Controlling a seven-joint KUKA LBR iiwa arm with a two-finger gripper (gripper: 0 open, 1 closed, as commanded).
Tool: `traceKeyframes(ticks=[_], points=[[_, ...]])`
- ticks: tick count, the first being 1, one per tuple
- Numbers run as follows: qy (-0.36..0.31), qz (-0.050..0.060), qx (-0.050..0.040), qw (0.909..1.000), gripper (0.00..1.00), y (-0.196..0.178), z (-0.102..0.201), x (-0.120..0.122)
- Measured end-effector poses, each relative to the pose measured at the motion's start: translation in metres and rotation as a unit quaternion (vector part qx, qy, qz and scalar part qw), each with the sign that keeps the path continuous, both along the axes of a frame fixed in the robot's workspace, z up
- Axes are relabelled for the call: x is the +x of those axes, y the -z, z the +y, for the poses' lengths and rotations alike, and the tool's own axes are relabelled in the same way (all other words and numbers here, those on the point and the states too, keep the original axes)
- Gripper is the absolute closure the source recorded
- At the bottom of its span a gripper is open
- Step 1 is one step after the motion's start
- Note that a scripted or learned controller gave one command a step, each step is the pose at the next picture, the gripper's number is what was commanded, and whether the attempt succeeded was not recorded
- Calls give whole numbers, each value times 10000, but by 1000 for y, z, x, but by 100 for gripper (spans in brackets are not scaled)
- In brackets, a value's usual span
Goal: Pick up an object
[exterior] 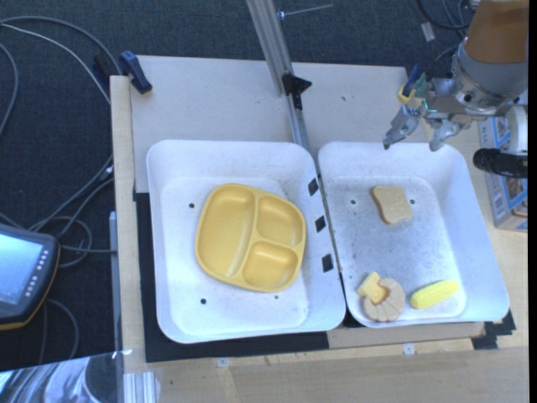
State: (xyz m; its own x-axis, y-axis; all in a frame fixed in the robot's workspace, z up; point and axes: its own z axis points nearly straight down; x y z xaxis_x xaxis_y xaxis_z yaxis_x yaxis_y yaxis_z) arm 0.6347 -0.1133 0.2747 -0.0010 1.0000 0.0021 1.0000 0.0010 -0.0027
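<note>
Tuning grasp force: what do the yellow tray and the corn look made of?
Yellow tray: likely hard moulded plastic, smooth with a soft sheen, three pressed compartments. Corn: probably plastic toy food, bright uniform yellow; too small to tell whether rigid or soft.

I see a blue clamp (pixel 135 70) at the bench's (pixel 218 91) far left corner. Black cables (pixel 50 141) lie on the dark floor beside a screen (pixel 21 271).

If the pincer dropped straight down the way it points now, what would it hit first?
Probably the far rim of the right bin; the open pincer hangs over that edge, short of the bread slice. Depth is uncertain.
</note>
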Motion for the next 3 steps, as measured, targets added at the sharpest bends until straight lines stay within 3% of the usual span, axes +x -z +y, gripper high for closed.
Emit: traceKeyframes(ticks=[1,3], points=[[0,0,0,10000,0,0,0,0],[1,30,-2,10000,0,121,6,2]])
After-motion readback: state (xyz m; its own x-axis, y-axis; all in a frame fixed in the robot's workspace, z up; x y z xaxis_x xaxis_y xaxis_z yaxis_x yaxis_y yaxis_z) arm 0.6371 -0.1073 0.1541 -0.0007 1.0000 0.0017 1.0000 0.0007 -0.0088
